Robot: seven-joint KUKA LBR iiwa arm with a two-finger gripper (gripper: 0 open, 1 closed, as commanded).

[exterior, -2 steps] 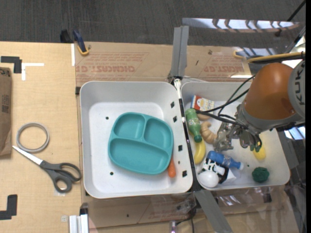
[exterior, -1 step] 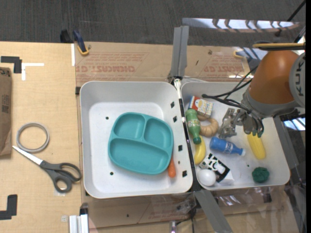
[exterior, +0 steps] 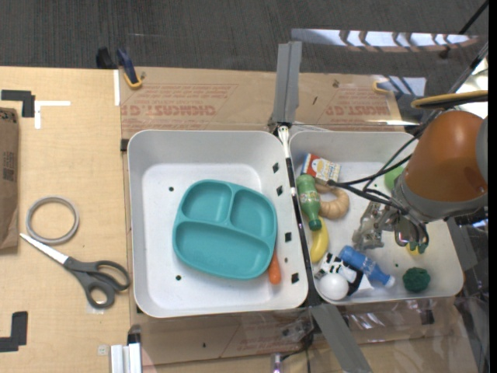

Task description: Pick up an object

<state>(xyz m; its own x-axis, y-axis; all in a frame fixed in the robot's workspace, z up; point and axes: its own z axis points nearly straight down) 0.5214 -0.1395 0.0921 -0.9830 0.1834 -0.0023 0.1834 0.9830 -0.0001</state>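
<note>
Blue plastic bottle (exterior: 366, 265) lies just below the metal two-finger gripper (exterior: 371, 235), in the right white bin (exterior: 443, 290); fingers spread, gripping nothing. Yellow banana (exterior: 318, 244) left of them, tan ring-shaped bagel (exterior: 335, 201) beyond (green ball (exterior: 416, 279) off right).

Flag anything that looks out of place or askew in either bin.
One oddity: a small orange carrot-like piece lies in the left white bin, beside the teal divided plate, apart from the cluttered toys in the right white bin.
</note>
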